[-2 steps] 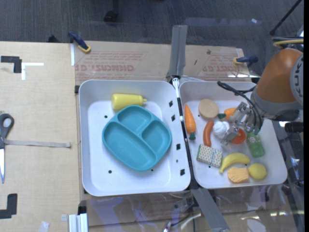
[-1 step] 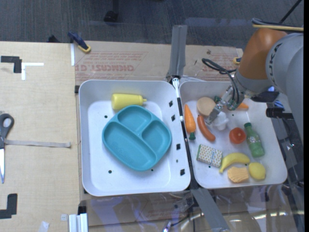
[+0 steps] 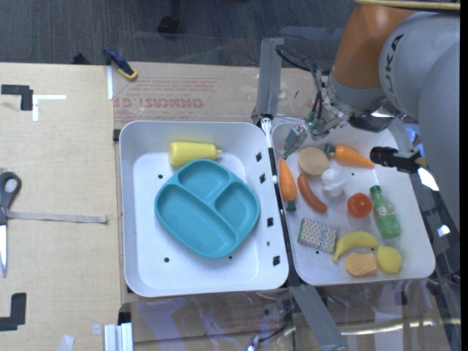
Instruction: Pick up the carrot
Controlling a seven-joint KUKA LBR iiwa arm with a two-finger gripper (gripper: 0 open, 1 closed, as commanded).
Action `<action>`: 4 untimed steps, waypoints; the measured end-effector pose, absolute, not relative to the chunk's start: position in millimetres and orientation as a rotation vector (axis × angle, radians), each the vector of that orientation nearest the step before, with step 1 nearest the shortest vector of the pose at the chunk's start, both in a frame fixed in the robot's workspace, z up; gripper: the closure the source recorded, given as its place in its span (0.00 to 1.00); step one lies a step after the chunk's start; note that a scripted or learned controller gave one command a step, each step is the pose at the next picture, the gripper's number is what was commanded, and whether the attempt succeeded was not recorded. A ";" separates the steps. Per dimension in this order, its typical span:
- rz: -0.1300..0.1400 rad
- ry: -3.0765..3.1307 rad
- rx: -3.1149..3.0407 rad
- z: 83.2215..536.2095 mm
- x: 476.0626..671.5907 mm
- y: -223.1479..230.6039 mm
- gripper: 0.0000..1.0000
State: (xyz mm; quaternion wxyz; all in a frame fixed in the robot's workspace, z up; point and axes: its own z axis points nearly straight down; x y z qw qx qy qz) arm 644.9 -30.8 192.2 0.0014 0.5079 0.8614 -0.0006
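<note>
Where the pale wooden bench (image 3: 58, 159) ends, dark grey carpet (image 3: 146, 13) runs across the far side, and a flat sheet of brown cardboard (image 3: 183, 93) lies behind the two bins. Scissors (image 3: 7, 196) rest at the bench's left edge.

Both bins are smooth white plastic with rounded corners. In the left bin (image 3: 139, 269) a glossy blue divided plate (image 3: 208, 207) sits tilted near the centre, and a yellow squeeze bottle (image 3: 194, 152) lies by the far edge.

In the right bin (image 3: 420, 269) the carrot (image 3: 355, 156), a tapered orange cone with a green tip, lies near the far edge beside a round beige bun (image 3: 313, 161). A second tapered orange piece (image 3: 287, 179) lies along the left wall, with a reddish sausage (image 3: 312, 194) just beside it. Toward the near edge are a tomato (image 3: 359, 205), a green bottle (image 3: 385, 212), a banana (image 3: 355, 241) and a lemon (image 3: 390, 259).

The gripper (image 3: 300, 134) hangs over the right bin's far left corner, apart from the carrot; I cannot tell whether the claw is wide or narrow.
</note>
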 end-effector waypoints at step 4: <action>0.029 2.193 2.244 107.0 579.1 -195.3 1.00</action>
